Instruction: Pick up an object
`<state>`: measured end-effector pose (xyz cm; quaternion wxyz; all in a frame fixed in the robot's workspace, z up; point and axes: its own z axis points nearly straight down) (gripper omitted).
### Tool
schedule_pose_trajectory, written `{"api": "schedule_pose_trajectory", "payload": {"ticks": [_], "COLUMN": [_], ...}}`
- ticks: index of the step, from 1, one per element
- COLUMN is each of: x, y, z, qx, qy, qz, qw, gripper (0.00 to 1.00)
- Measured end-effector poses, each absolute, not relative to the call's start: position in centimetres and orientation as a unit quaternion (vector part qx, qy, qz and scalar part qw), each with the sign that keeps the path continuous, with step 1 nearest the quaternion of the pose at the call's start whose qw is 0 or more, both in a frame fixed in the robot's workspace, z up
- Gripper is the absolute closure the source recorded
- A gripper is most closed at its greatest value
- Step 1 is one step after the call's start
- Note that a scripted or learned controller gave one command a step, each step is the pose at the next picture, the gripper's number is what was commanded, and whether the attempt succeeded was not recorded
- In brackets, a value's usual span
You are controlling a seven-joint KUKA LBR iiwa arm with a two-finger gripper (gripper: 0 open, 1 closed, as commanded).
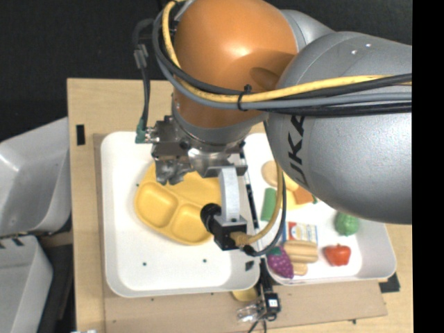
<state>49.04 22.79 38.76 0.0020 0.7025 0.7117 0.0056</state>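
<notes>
Claw (pixel 171 171) sits low over the far-left end of the yellow tray (pixel 166 212) in the left bin (pixel 132 262). Apart or together? Can't tell, the wrist hides it. Contact w/ the tray also unclear. Tray lies approx. mid-bin, 2 hollows showing. Over in the right bin (pixel 378 259): red pepper (pixel 338 254), green pepper (pixel 347 223) and purple grapes (pixel 281 263), all well apart from the claw.

The arm (pixel 333 151) hogs most of the shot, with the pincer (pixel 170 172) down over the top edge of a yellow tray (pixel 166 210) in the left bin (pixel 139 262). The right bin (pixel 374 255) has toy food: grapes (pixel 280 262), a red pepper (pixel 338 254) and some green veg (pixel 346 223) near it. There's a wood tabletop (pixel 87 186) underneath.
</notes>
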Motion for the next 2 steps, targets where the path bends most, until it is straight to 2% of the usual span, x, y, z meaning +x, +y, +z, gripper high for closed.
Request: {"api": "schedule_pose_trajectory", "payload": {"ticks": [1, 2], "x": [53.8, 48.6], "y": [22.1, 22.1], "z": [47.4, 33.3], "qx": [0.706, 0.706], "qy": [0.708, 0.708], "qz": [0.0056, -0.0084], "qw": [0.003, -0.003], "gripper": [1.00, 1.00]}}
